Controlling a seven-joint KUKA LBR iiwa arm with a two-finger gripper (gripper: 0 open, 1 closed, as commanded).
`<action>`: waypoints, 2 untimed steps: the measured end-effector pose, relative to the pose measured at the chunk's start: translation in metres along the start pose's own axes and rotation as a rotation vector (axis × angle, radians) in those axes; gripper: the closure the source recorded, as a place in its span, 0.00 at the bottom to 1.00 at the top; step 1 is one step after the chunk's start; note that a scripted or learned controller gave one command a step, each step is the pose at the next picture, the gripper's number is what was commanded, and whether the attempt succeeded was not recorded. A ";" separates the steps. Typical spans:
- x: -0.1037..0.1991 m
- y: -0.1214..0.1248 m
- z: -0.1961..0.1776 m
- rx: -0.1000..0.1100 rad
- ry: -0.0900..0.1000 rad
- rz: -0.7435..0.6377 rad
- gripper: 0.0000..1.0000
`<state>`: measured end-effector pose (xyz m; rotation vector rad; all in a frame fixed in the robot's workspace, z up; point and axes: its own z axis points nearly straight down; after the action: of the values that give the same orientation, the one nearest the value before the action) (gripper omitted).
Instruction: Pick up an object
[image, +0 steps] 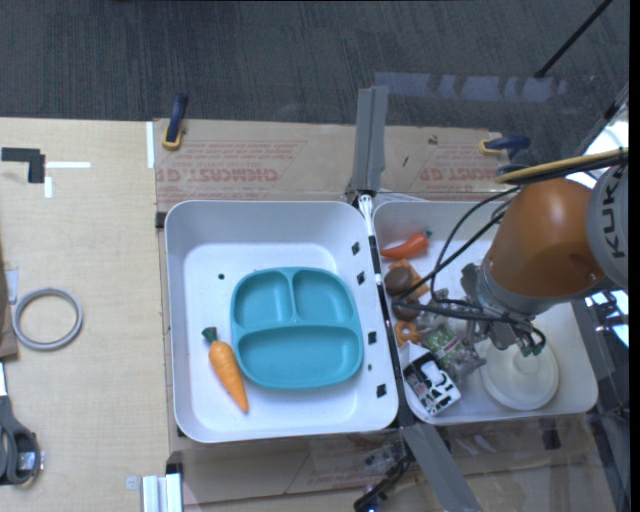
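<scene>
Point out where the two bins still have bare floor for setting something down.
Left bin: a bare white strip between its far wall and the teal divided plate, and the near right corner beside the plate. The toy carrot takes the near left. Right bin: crowded around the pincer, with small items and a white dish.

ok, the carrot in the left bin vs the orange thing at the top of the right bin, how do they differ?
The carrot lies in the left bin beside the teal tray; the orange piece lies in the right bin near the divider. The carrot is paler and yellower orange, the piece redder. The carrot runs steeply down the view, the piece nearly level. Both are tapered, with a green end, and both lie loose, apart from the gripper.
</scene>
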<state>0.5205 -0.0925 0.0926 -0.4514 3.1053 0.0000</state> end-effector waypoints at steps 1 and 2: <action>-0.002 0.000 -0.011 0.002 -0.004 -0.002 1.00; -0.032 -0.010 -0.001 0.001 -0.002 0.120 1.00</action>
<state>0.5537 -0.0933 0.0940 -0.2641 3.1244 -0.0007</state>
